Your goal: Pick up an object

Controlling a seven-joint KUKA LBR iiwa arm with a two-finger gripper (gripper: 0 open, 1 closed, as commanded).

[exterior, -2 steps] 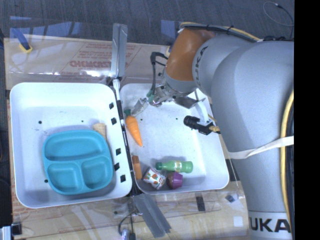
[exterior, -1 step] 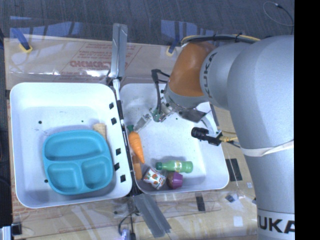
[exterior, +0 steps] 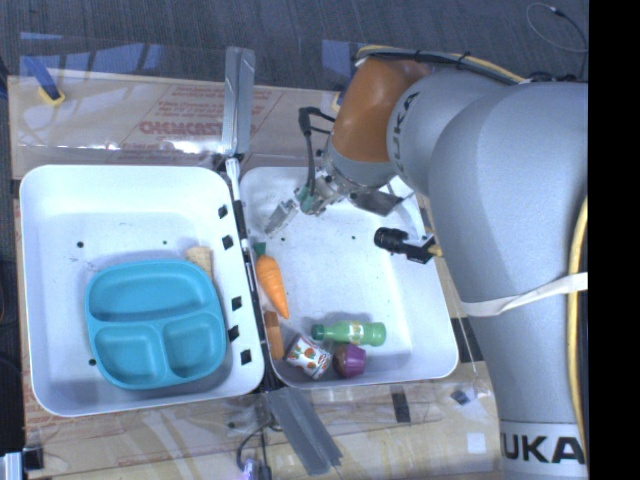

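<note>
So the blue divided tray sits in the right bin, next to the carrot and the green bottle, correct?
Not quite. The camera view shows the blue divided tray in the left bin. The carrot and the green bottle lie in the right bin, across the divider from it.

In the shallow white right bin [exterior: 425, 313], the floor is bare through the middle and toward the right wall. An orange plastic carrot [exterior: 271, 283] lies along the left wall. A green bottle with a yellow band [exterior: 349, 333], a small printed can [exterior: 307, 357] and a purple round toy [exterior: 350, 361] crowd the near edge. The end effector [exterior: 305, 200] and grey arm overhang the far edge. In the shallow white left bin [exterior: 60, 218], a blue divided plastic tray [exterior: 155, 323] fills the near half; the far half lies open.
</note>
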